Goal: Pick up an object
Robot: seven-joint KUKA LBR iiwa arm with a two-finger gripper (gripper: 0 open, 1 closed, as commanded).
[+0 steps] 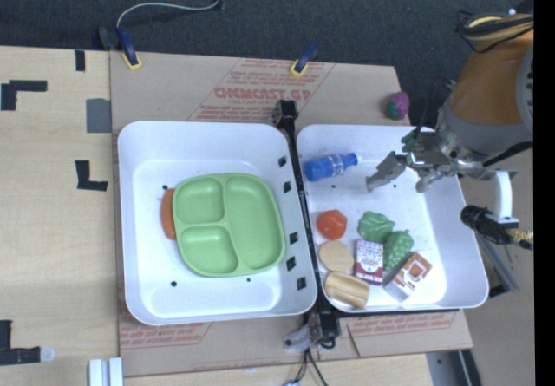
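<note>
The grey two-finger gripper point(406, 173) is hovering with fingers spread and grasping nothing over the shallow white right bin point(468, 241), the blue plastic bottle point(329, 166) lying at its nine o'clock, probably the likeliest pick since it is lying apart from the clustered toys.

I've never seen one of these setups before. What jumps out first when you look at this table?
The bright green divided plate fills the middle of the left bin, with an orange thing tucked against its left edge. In the right bin, toy foods cluster near the front and a blue bottle lies near the back. The robot's hand hangs open above that bin's back, holding nothing.
</note>
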